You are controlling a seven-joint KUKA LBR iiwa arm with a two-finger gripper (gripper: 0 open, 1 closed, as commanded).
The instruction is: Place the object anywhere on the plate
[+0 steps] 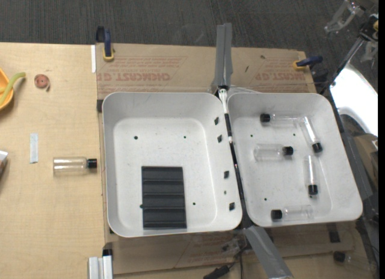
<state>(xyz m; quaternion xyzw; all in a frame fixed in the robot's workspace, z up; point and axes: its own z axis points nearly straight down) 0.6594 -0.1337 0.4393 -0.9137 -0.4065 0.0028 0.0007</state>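
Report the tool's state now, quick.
Tool: at the view's upper right corner, away from both bins; open or closed cannot be told, and nothing is seen held in it.

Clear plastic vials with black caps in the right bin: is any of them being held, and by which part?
None is held. All five clear plastic vials lie loose on the floor of the right white bin, nothing gripping them.

At the bench's left edge, an orange bowl (5, 89) with a green utensil is cut off by the frame, as is a pale object (2, 159) below it. The clear vials (283, 118) in the right bin blur into its white floor, outlines uncertain.
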